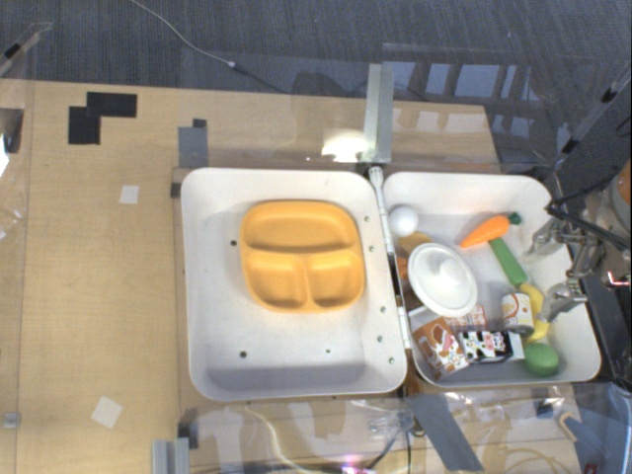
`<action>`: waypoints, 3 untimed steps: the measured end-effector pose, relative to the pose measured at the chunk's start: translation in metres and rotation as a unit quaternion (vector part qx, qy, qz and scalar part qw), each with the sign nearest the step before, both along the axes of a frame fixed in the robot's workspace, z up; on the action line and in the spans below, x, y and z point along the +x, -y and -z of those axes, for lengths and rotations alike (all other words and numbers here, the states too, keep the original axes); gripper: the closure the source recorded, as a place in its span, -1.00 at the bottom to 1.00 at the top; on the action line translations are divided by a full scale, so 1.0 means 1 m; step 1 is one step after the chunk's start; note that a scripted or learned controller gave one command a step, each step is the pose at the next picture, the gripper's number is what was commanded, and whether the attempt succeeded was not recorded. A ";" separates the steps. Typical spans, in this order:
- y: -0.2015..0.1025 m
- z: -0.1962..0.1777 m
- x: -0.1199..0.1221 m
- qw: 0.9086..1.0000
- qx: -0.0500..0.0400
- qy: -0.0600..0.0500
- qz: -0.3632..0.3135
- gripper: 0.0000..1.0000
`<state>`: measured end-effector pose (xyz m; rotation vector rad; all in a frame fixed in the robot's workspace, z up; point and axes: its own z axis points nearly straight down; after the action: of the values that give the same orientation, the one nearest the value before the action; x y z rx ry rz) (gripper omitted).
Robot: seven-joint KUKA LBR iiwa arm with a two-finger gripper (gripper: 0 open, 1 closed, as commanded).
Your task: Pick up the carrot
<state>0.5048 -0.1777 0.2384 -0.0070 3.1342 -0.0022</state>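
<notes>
The carrot point(485, 232) is orange with a green top and lies slanted in the upper middle of the right bin point(464, 188). My gripper point(554, 269) hangs over the right edge of that bin, to the right of the carrot and slightly nearer the front. It is open, its metal fingers point(544, 237) spread apart with nothing between them. A clear gap separates it from the carrot.
In the right bin there are also a white ball point(403, 221), a white bowl point(443, 276), a green stick point(510, 262), a banana point(534, 306), a green round fruit point(540, 360) and printed packets point(464, 346). The left bin point(212, 294) holds an orange divided plate point(301, 255).
</notes>
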 end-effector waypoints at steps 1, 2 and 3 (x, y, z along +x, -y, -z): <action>-0.016 0.124 0.077 0.999 0.003 -0.005 -0.051 -1.00; -0.059 0.145 0.127 0.998 -0.002 0.007 -0.064 -1.00; -0.056 0.147 0.147 0.998 -0.002 0.005 -0.065 -1.00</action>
<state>0.6516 -0.1219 0.0913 -0.2105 3.1174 -0.0067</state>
